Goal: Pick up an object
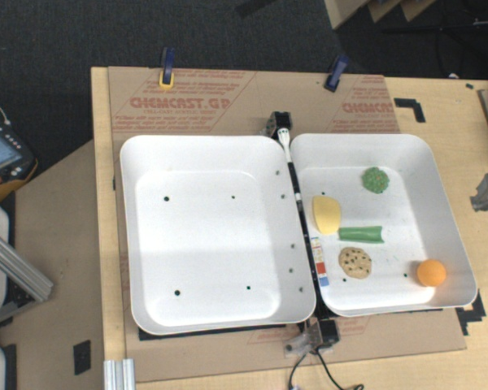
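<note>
The right bin [415, 157] holds several small objects. A green bumpy ball [376, 179] lies toward its back. A yellow piece [326, 214] rests near the bin's left wall, with a green stick [361, 234] just to its right. Below them lies a brown cookie with dark chips [355, 262]. An orange ball [431, 273] sits in the front right corner.
The left bin [146, 218] stands beside the right one on a brown cardboard sheet [228, 96]. Blue clamps [167, 61] [337, 71] hold the sheet's back edge. A black divider strip [297, 193] runs between the bins. A cable [309, 364] trails off at the front.
</note>
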`<state>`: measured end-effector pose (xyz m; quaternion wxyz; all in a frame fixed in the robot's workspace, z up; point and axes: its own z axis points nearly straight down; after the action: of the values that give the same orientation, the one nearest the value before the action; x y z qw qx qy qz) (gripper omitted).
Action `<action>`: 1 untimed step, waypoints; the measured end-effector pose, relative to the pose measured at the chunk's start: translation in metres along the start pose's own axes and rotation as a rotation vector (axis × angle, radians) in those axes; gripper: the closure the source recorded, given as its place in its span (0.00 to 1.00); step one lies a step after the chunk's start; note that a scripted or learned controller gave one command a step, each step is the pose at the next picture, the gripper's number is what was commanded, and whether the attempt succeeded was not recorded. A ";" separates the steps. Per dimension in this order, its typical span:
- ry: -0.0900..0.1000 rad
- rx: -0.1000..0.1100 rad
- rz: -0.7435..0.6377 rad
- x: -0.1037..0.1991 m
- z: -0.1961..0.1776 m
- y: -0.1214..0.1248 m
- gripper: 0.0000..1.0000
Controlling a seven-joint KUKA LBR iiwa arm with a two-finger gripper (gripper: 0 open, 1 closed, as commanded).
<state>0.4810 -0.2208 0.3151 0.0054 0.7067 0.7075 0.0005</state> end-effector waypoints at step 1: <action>-0.002 -0.002 -0.001 0.000 -0.010 0.001 1.00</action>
<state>0.4816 -0.2210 0.3253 0.0070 0.7064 0.7078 0.0006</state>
